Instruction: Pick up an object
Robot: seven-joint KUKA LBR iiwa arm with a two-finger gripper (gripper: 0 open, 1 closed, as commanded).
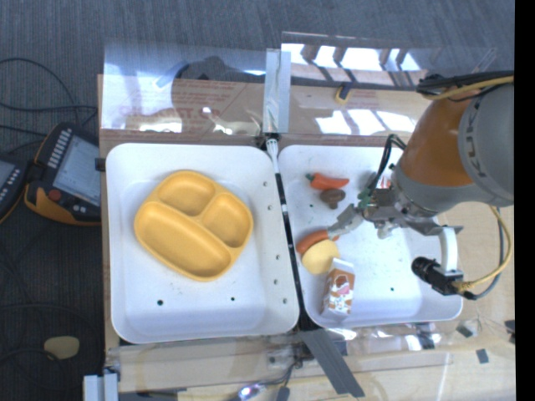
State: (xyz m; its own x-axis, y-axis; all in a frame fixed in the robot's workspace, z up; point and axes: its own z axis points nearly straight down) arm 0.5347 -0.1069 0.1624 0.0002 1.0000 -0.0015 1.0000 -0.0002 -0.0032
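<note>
The right bin (393,286) holds several small items. An orange carrot (328,180) lies near its far wall, with a small brown piece (333,197) just in front of it. A red-orange piece (312,241) and a pale yellow fruit (319,258) touch each other by the bin's left wall. A small printed carton (338,291) lies in front of them. My gripper (355,217) hangs low over the bin's middle, just right of the yellow fruit and below the brown piece. I see nothing held in it.
The left bin (121,257) holds a yellow divided plate (194,224). The grey and orange arm (456,153) covers the right bin's far right corner. A black fitting with a yellow cable (436,274) hangs over its near right. A teach pendant (67,174) lies on the floor at left.
</note>
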